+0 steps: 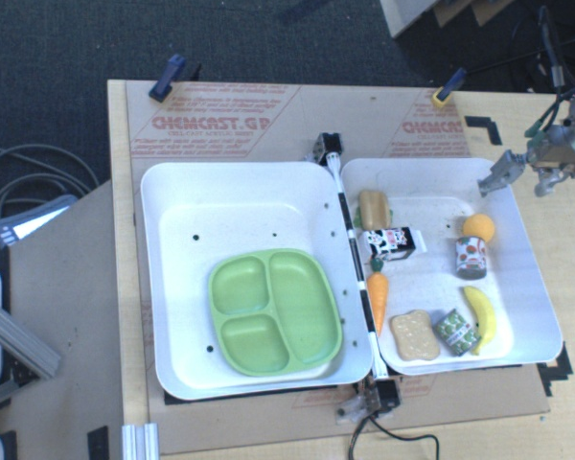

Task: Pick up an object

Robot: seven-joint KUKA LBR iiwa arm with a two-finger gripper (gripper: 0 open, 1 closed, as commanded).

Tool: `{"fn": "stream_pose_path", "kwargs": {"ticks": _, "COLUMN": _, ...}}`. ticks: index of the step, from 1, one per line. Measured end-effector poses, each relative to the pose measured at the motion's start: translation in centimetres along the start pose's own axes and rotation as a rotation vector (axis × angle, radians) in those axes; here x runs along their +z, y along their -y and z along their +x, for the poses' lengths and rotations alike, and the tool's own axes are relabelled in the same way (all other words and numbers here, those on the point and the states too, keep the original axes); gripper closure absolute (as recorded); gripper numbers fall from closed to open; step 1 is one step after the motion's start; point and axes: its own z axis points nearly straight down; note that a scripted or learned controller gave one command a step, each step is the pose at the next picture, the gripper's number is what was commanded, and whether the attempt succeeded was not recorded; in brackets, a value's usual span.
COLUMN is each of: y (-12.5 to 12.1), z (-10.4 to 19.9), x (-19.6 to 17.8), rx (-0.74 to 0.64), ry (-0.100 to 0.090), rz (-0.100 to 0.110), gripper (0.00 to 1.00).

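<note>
The right bin [517,257] holds several food items: a tan bread roll [373,207], a black-and-white carton [393,242], an orange [477,225], a small can [471,257], a banana [480,316], a green packet [455,330], a slice of toast [414,335] and a carrot [377,298]. My gripper [520,174] hovers over the bin's far right corner, up and to the right of the orange. It is open, its two grey fingers spread wide with nothing between them.
The left bin [172,209] carries a green divided plate [273,310]. Black clips [328,146] join the bins along the centre seam. Blue [167,77] and yellow [448,86] clamps hold the board's far edge. Cables lie on the floor at left.
</note>
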Motion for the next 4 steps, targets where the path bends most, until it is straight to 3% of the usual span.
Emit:
{"fn": "stream_pose_path", "kwargs": {"ticks": 1, "y": -0.2, "z": -1.6, "x": 10.5, "rx": 0.001, "ry": -0.002, "rz": 0.004, "gripper": 0.00}}
{"fn": "stream_pose_path", "kwargs": {"ticks": 2, "y": 0.7, "z": 0.1, "x": 16.8, "rx": 0.000, "ry": -0.002, "rz": 0.004, "gripper": 0.00}}
{"fn": "stream_pose_path", "kwargs": {"ticks": 3, "y": 0.6, "z": 0.0, "x": 15.7, "rx": 0.000, "ry": 0.000, "rz": 0.000, "gripper": 1.00}}
{"fn": "stream_pose_path", "kwargs": {"ticks": 4, "y": -3.0, "z": 3.7, "x": 6.8, "rx": -0.001, "ry": 0.000, "rz": -0.002, "gripper": 1.00}}
